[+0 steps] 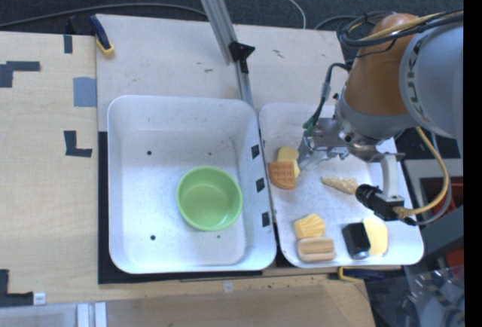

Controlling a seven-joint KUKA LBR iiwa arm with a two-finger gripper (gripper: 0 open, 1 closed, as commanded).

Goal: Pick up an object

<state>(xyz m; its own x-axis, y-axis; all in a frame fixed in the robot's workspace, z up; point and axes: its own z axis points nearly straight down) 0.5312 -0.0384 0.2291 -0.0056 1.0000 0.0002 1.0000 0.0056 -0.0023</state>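
Nearest the lens, at the right bin's [410,254] 6 o'clock edge, sat a tan bun-shaped piece [315,249] with a yellow wedge [309,226] touching it at 12 o'clock. Black block [356,239] and pale yellow piece [377,236] lay side by side at 3 o'clock of those. Gripper [307,156] hung over the bin's 10 o'clock area, just beside a yellow cube [287,156] and the brown waffle-like piece [283,175] below it; finger spread: cannot tell, nothing visibly held. Corn-like piece [340,184] lay at 4 o'clock of the gripper. Left bin [128,122] held a green bowl [209,198].
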